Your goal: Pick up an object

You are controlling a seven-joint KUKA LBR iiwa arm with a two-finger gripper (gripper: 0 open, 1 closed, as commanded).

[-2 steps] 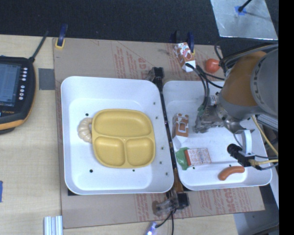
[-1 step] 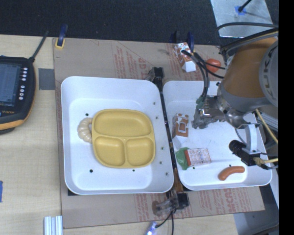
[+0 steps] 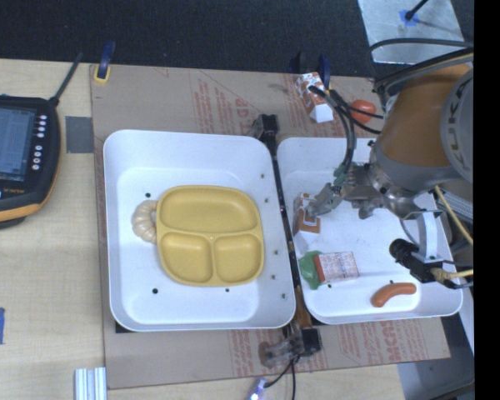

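One sausage (image 3: 393,292), one yellow tray (image 3: 209,233)

Cardboard sheet (image 3: 192,98): faint red printing is running across the sheet under the two white bins, but the letters are showing too small and washed out to read.
Teach pendant (image 3: 12,157): left of the cardboard sheet, its screen is glowing with rows of text too blurred to make out.
Small packet (image 3: 337,265): lying over the cardboard sheet in the right bin (image 3: 383,311), it is carrying reddish print that is staying illegible.
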